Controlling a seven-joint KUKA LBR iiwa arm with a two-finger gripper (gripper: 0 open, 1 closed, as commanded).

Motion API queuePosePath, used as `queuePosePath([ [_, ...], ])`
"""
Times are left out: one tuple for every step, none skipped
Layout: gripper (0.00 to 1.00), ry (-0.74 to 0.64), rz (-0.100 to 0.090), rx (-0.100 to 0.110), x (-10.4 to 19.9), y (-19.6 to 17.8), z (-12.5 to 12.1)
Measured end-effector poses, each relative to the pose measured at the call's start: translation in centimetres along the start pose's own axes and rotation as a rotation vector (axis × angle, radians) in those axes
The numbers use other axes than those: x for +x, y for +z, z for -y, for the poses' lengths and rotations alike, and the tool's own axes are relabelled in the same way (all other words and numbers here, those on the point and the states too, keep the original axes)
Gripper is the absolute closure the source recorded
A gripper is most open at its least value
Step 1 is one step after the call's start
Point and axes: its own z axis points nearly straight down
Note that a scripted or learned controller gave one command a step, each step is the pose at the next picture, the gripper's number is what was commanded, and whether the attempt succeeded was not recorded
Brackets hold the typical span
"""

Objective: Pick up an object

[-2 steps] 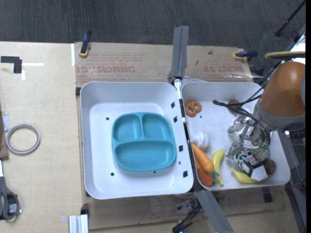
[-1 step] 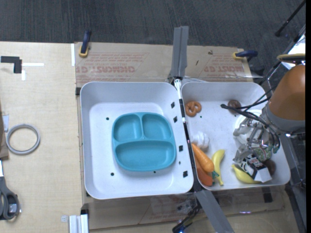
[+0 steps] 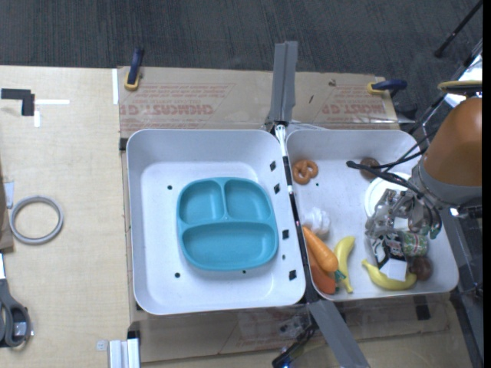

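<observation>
The gripper (image 3: 395,232), finger state indeterminate, sits in the right bin (image 3: 337,140), just above the near-right banana (image 3: 390,279).

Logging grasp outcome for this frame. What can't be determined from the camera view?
- Gripper: the camera view looks down on wrist hardware and cables; finger state is unreadable.
- What lies under the gripper in the right bin: covered by the arm; a white round shape beside it is partly hidden.
- Dark item by the banana: too small to identify.
- Scissors: cut off by the left edge.
</observation>
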Motion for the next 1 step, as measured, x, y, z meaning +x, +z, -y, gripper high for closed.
queuePosePath([
  [0.00, 0.001, 0.000, 0.001, 0.00, 0.00, 0.08],
])
